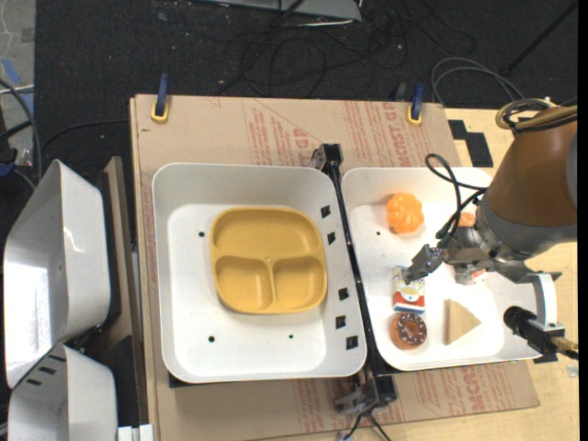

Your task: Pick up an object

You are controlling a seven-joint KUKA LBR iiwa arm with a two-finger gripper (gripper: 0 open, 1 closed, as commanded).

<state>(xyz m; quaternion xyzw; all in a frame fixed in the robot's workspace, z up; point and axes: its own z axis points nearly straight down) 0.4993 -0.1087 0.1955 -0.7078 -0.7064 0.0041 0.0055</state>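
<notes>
The hand (419,266) hangs just above a small red-and-white packet (409,297); its grip cannot be told.

The scene is viewed by one fixed camera, mounted above the bench (276,127) and angled down at a slant. Both white bins are taken in whole: the right bin (367,196) directly under the gripper (421,266), the left bin (175,200) well to its left. The arm (537,191) is seen entering from the right edge, behind the gripper. Dark floor with cables (276,53) is framed beyond the bench's far edge. Moderate distance; small items are resolved coarsely.
</notes>
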